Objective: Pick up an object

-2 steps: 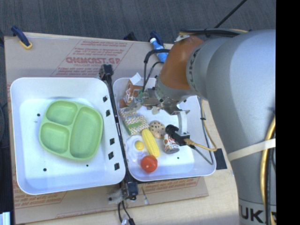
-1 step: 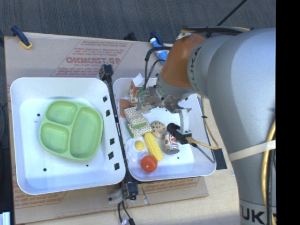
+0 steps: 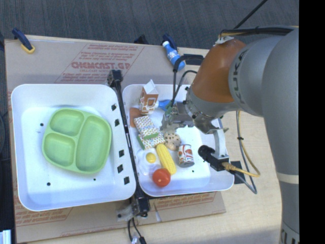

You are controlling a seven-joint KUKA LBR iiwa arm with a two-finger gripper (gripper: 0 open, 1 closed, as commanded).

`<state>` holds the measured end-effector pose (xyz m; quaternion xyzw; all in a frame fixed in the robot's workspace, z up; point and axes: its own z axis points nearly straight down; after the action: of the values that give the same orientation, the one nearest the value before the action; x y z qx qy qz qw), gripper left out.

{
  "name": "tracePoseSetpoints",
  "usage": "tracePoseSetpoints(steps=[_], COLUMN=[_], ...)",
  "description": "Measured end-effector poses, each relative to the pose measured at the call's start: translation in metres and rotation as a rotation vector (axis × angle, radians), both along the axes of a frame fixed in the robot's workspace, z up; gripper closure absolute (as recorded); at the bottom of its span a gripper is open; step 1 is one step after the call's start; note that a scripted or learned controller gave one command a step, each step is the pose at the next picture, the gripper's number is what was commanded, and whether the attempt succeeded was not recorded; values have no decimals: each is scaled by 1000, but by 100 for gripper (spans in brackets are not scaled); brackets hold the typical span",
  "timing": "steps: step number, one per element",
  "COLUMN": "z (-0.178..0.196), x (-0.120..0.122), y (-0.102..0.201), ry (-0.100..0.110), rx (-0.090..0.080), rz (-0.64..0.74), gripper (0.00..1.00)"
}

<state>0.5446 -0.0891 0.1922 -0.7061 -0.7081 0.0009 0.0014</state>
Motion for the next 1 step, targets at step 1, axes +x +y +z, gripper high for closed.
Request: tracePoseSetpoints(steps=[1], z=[17], x=[-57], y=[-82], ry=[0], rx=[-1], rz=[0], gripper=[100])
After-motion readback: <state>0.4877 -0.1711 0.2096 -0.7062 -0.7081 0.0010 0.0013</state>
